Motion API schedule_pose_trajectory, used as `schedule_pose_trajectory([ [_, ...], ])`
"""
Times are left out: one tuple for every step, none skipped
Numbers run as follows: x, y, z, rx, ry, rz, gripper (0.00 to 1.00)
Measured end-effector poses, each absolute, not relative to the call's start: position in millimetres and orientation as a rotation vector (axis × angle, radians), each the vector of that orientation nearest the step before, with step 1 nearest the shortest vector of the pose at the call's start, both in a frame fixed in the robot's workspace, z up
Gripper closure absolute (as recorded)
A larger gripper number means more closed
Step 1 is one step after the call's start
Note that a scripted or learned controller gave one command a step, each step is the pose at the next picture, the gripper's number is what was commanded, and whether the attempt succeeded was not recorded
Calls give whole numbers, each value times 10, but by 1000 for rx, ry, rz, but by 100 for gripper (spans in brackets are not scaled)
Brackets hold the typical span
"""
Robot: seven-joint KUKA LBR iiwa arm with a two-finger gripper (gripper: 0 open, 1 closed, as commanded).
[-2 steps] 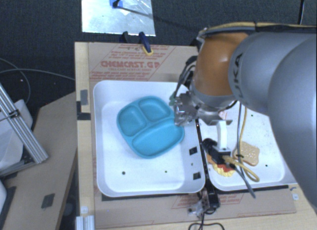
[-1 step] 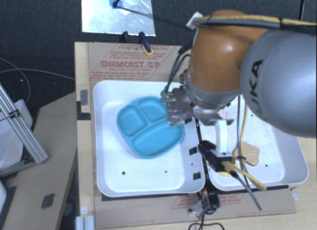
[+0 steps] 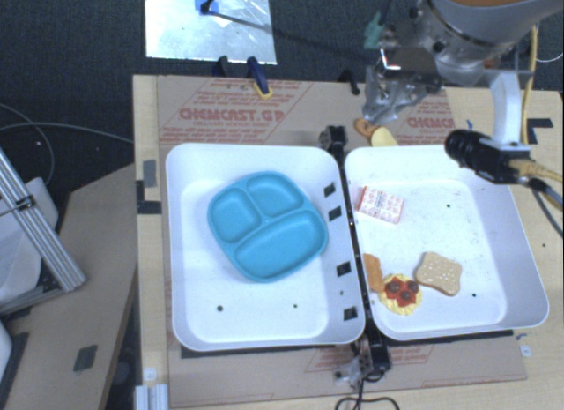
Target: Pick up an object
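**Two bins, four loose items, one claw above the far rim: hazards of the pick**

Two shallow white bins sit side by side on the tabletop (image 3: 220, 100); the left bin (image 3: 189, 223) carries a blue divided plate (image 3: 266, 225), lying flat near its centre; the right bin (image 3: 493, 249) carries the candidates for the pick.

Item 1: a small red-and-white packet (image 3: 380, 204), flat, near the divider between the bins. Item 2: a slice of toy toast (image 3: 439, 272), toward the near side. Item 3: a yellow piece topped with red (image 3: 401, 294), just beside the toast. Item 4: a thin orange piece (image 3: 374, 272), close against the divider.

Claw (image 3: 385, 100): hangs over the far rim of the right bin, above a small yellowish object (image 3: 382, 137) at the bin's edge; whether its fingers are apart or together cannot be told; nothing is visibly held.

Risks, as judged: every item lies flat and low, so fingers may scrape the bin floor or slide over the top; the orange piece leaves little room beside the divider; toast and yellow piece lie close, so one may be nudged while the other is sought; a descent here may strike the rim.
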State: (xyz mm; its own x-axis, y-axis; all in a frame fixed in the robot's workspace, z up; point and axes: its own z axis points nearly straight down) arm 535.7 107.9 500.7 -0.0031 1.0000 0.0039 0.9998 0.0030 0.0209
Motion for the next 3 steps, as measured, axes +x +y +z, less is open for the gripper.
schedule_pose_trajectory([
  [4934, 1448, 3779, 2218, 2235, -14, 100],
  [4863, 1504, 3507, 2216, 2228, 0, 100],
  [5102, 1429, 4746, 2209, 2221, 25, 100],
])
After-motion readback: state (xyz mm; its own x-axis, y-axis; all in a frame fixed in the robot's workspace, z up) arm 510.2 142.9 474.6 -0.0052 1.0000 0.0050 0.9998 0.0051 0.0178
